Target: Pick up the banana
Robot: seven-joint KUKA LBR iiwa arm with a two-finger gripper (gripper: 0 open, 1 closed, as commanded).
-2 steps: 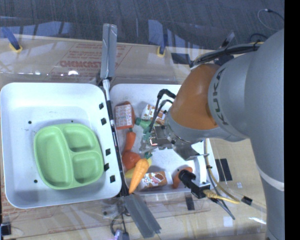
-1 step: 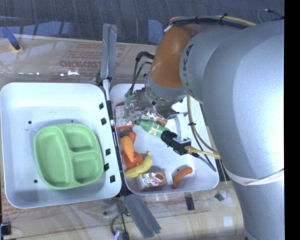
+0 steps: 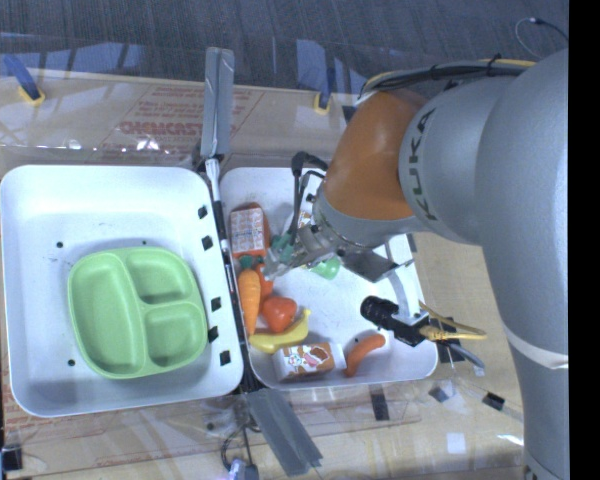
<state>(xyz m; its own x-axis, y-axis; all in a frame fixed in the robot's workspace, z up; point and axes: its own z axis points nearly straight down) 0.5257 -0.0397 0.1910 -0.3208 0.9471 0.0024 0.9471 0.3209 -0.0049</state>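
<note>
One grey arm (image 3: 460, 148) low over right bin (image 3: 405, 363), above banana (image 3: 278, 338).

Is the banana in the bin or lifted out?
In the bin. The banana lies on the right bin floor beside the carrot.

The gripper (image 3: 292, 251) hung low in the right bin (image 3: 412, 368) beside a carrot (image 3: 249, 299), with the banana (image 3: 278, 337) nearer and a green tray (image 3: 137, 311) in the left bin (image 3: 40, 208).
</note>
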